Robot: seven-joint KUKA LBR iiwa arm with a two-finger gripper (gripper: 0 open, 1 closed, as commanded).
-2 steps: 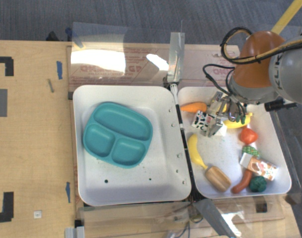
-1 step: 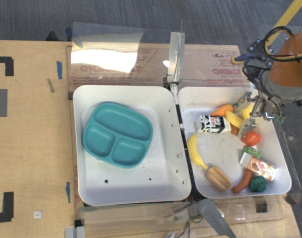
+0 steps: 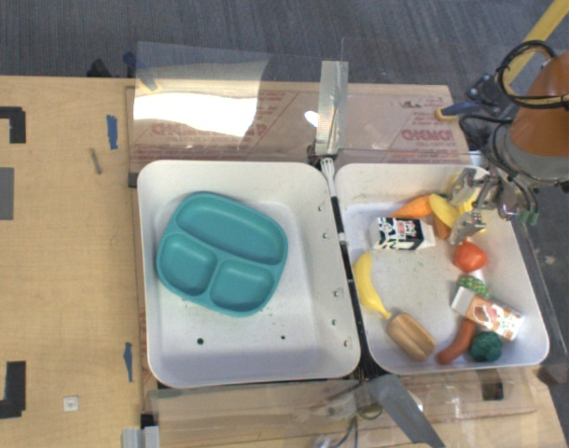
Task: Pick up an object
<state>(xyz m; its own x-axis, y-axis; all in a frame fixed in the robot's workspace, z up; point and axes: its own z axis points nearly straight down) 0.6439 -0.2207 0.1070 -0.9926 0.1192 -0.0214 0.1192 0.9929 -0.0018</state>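
Note:
My gripper (image 3: 475, 200) hangs over the far right part of the right bin (image 3: 536, 339), below the arm's orange band. Just left of it lie a small yellow piece (image 3: 442, 211) and an orange carrot (image 3: 415, 206); whether it touches them I cannot tell. A red tomato (image 3: 469, 257) sits just in front of it. Further left a black-and-white milk carton (image 3: 399, 234) lies on its side. A banana (image 3: 366, 286), a brown bread roll (image 3: 410, 335), a sausage (image 3: 455, 343), a green vegetable (image 3: 486, 346) and a small juice box (image 3: 492, 316) fill the near half.
The left bin (image 3: 163, 353) holds a teal divided plate (image 3: 222, 252). A ridge (image 3: 339, 241) separates the two bins. A clear plastic wall (image 3: 266, 115) stands behind them. Cables and the arm's body (image 3: 536, 110) crowd the far right.

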